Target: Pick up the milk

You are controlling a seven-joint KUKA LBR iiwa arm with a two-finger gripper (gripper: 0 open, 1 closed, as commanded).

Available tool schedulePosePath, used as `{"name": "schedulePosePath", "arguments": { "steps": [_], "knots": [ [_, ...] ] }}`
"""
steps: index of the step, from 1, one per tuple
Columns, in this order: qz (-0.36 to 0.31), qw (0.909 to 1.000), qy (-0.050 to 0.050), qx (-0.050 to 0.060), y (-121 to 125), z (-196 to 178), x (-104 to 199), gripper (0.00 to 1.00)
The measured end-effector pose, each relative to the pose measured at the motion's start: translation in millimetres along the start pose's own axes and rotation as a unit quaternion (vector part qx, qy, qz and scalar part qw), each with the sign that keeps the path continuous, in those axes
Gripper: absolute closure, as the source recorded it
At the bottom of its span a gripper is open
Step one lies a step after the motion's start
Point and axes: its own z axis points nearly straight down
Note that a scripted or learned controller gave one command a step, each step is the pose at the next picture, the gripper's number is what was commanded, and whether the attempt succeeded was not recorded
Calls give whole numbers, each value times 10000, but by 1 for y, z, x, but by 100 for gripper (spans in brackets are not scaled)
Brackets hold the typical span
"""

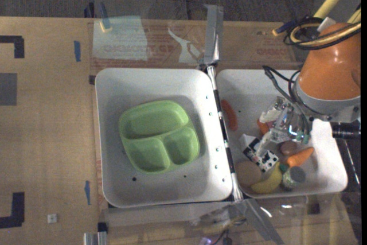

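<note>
The milk (257,153) is a small white carton with black patches, lying tilted in the right bin (330,178) near its middle. My gripper (279,126) hangs over the right bin, just above and to the right of the carton, its metal tip close to the carton's upper right corner. I cannot tell whether it touches the carton. The orange band of the arm (332,69) fills the upper right corner above the bin.
Around the milk lie a red sausage (229,115), a brown potato (248,171), a yellow banana (267,182), an orange carrot (301,156) and a small dark item (288,147). The left bin (109,123) holds a green divided plate (159,136).
</note>
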Motion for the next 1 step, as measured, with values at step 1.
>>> {"name": "schedulePosePath", "arguments": {
  "steps": [1],
  "knots": [
    [-74,10000,-19,-8,61,-42,-8,0]
  ]
}}
